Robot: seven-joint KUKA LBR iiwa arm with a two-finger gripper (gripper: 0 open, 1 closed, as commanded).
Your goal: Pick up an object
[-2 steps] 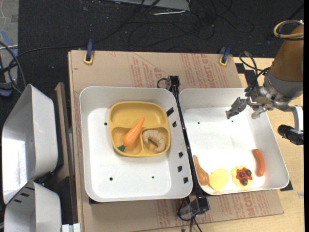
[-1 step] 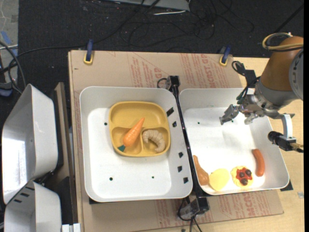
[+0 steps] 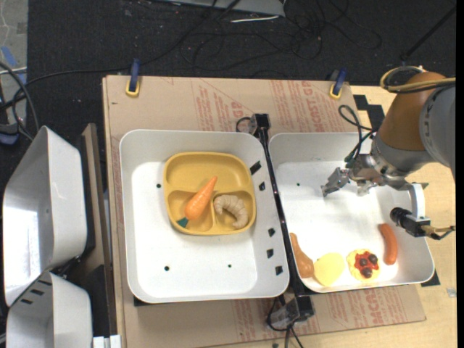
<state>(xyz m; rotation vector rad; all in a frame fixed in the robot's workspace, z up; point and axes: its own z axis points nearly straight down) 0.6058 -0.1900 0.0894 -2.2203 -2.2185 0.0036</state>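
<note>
My gripper hangs over the upper middle of the right bin, reaching in from the right under the orange wrist band. Along that bin's front edge lie an orange sausage, a small yellow round with red and dark toppings, a pale yellow disc and an orange-brown long piece. All of them sit well in front of the gripper, apart from it. In the left bin a yellow divided plate holds an orange carrot and a beige curled shrimp.
A black divider strip runs between the two bins. A dark fitting on a cable hangs off the arm over the right bin's right side. Blue-and-yellow clamps hold the cardboard base at the back.
</note>
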